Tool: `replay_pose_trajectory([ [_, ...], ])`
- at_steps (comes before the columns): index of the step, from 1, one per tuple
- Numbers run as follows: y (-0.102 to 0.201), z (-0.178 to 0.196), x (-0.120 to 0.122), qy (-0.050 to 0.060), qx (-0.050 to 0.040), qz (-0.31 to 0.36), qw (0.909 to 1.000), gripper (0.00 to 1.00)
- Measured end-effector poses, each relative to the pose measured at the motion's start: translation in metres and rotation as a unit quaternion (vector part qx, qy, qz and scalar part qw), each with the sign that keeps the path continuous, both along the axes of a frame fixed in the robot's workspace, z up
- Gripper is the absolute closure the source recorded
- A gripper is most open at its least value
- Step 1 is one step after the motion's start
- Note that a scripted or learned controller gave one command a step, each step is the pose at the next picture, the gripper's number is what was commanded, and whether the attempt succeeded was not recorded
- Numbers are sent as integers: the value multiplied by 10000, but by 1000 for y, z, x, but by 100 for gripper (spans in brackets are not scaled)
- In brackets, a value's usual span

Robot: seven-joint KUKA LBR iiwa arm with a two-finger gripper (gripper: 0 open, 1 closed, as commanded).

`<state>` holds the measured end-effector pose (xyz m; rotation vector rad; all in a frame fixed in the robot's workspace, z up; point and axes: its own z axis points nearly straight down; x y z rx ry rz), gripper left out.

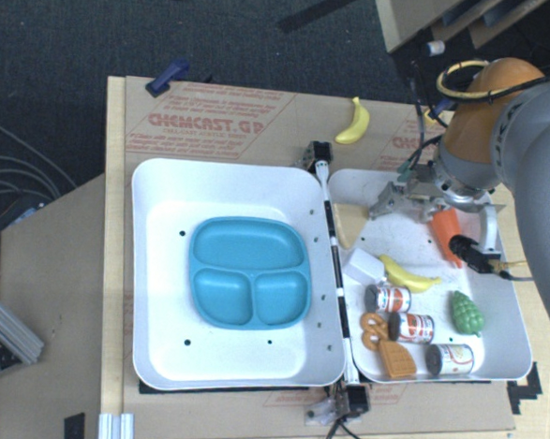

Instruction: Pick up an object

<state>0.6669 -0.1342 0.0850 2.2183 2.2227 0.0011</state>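
The objects for picking lie in the right bin [520, 344]. An orange carrot-like piece [444, 226] sits near the bin's far right side. A yellow banana [410, 276] lies across the bin's middle, with a white block [366, 265] beside it against the bin's left wall. Toward the bin's near end are three small cans: one [392, 298] just under the banana, one [417, 327] nearer still, and one [453, 358] by the near wall. A green bumpy fruit [467, 314] lies on the bin's right side. A pretzel [372, 329] and a brown wafer-like piece [397, 361] lie at its near left corner.

The tool [425, 194] hangs over the far end of the right bin, just beside the orange piece. Nothing can be seen held in it, and whether it is apart or together cannot be told. The grey arm [533, 157] with its orange band [485, 102] rises from there to the right of the bin.

Touching the right bin's left edge is the left bin [163, 215], which holds a blue divided tray [250, 270]. Beyond the right bin's far left corner, a second banana [354, 124] lies on the surface [244, 127]. A blue object [168, 77] rests at the surface's far left edge.
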Motion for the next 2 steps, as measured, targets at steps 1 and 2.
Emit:
replay_pose_trajectory([
  [1,0,11,1,-10,-8,6,10000,100],
  [2,0,10,1,-7,-7,5,10000,0],
])
